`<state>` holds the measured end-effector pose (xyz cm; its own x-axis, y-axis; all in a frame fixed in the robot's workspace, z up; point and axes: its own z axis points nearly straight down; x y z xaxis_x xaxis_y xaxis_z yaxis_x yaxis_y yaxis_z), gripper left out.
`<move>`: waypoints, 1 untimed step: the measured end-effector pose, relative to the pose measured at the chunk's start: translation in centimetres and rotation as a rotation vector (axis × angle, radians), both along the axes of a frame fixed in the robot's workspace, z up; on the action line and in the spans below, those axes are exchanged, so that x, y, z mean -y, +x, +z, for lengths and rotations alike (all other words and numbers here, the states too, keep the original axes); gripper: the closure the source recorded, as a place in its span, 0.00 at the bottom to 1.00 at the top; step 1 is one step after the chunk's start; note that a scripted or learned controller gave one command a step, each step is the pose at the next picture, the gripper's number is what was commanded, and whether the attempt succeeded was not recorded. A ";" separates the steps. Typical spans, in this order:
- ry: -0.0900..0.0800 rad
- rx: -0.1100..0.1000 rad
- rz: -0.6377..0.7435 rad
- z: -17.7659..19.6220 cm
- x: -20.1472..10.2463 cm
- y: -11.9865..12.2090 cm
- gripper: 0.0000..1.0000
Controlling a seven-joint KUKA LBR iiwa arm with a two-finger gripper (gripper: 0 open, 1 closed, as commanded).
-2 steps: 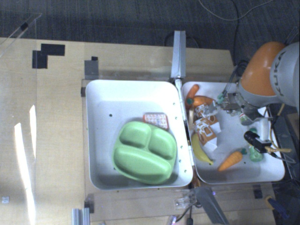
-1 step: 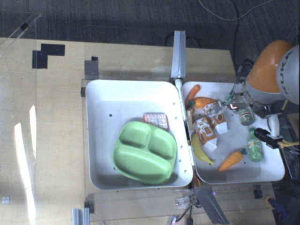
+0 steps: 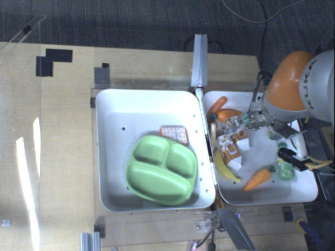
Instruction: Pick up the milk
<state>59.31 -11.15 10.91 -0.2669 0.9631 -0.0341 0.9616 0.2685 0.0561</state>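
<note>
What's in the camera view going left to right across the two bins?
Green tray → small red-patterned packet → banana → milk carton → carrot → green toy. The gripper hangs above the right bin, near the milk carton.

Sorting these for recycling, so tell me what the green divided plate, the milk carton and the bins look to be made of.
Green divided plate: apparently moulded plastic, smooth with a soft sheen, one even colour.
Milk carton: probably printed card or a plastic toy copy; flat brown and white panels, too small to settle.
Bins: likely white plastic, semi-matte, with rounded moulded corners.
</note>
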 end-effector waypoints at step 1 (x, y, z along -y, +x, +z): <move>0.005 0.006 0.001 1.4 -0.3 0.3 1.00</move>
